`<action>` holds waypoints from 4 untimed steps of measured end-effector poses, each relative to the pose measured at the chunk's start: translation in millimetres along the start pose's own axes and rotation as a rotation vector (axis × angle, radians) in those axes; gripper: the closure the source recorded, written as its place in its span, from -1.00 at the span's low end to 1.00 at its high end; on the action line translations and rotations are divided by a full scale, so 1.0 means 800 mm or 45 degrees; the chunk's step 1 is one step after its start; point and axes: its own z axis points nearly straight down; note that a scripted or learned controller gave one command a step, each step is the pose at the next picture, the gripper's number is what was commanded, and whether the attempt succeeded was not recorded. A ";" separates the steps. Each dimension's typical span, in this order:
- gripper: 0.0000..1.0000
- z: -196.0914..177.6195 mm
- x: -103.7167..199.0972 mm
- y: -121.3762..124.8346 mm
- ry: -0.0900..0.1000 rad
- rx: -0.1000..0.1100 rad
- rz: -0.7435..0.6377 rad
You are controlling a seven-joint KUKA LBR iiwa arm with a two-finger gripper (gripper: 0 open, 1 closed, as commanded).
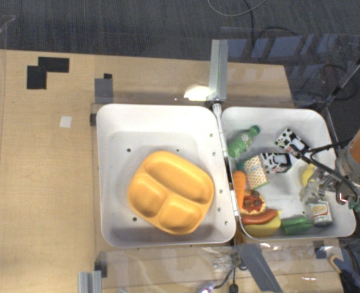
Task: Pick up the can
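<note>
1. The can (320, 212) lies near the front-right corner of the right bin (271, 116), beside a green toy (296, 224).
2. The gripper (311, 191) hangs just above it (positioned, I judge, for a descent); whether it is wide or narrow I cannot tell.
3. The left bin (116, 127) holds a yellow divided tray (169, 191).

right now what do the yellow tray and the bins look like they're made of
Yellow tray: looks like moulded plastic, smooth and slightly glossy, with rounded compartments and soft highlights. Left bin and right bin: probably white plastic, matte, with rounded corners and thin rims; painted metal can't be ruled out.
</note>
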 end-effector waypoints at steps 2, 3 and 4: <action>1.00 -0.121 -0.012 0.067 -0.012 0.001 -0.570; 1.00 -0.216 -0.027 0.096 -0.015 0.000 -0.482; 1.00 -0.214 -0.045 0.126 -0.011 -0.002 -0.482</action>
